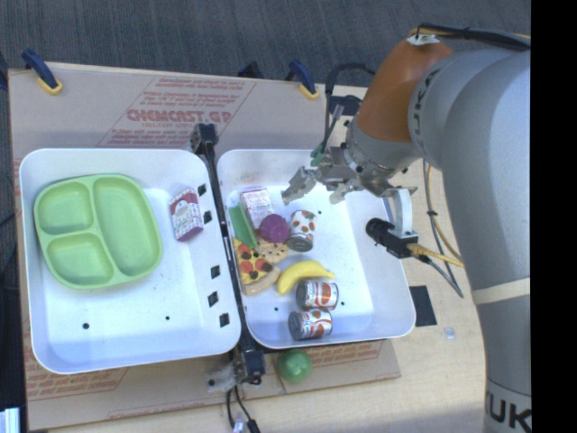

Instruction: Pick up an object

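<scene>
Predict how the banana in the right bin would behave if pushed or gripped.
The banana looks smooth, so it may slip. Its curved shape would probably pivot rather than slide straight. A nudge could knock it into the can beside it.

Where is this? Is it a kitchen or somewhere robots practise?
Most likely a robot lab, not a kitchen. Two white bins sit clamped on a cardboard-covered bench. They hold toy food like a banana and a pizza slice. A big grey arm's gripper hangs above them.
</scene>
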`<state>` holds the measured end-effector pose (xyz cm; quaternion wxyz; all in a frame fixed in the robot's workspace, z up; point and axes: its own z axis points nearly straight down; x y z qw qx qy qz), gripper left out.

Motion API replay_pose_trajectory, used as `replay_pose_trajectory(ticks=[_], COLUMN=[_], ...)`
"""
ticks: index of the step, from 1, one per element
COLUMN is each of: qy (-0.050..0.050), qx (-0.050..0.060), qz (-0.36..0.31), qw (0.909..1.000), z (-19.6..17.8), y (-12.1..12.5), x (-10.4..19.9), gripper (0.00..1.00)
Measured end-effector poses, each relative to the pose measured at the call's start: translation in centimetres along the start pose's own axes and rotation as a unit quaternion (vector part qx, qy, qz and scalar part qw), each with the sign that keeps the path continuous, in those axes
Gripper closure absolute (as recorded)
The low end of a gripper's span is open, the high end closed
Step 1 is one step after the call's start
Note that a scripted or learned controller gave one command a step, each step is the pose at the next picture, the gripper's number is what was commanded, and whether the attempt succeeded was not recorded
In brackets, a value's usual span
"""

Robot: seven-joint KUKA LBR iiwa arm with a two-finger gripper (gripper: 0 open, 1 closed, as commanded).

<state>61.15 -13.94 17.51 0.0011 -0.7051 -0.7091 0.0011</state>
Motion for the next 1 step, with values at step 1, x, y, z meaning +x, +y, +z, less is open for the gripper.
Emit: replay_pose_trajectory(ticks=[1], qy=[0.0], qx=[0.0], qz=[0.0], qw=[1.0], z=[4.34], y=[3.88], x=[-3.2], gripper=[0.0])
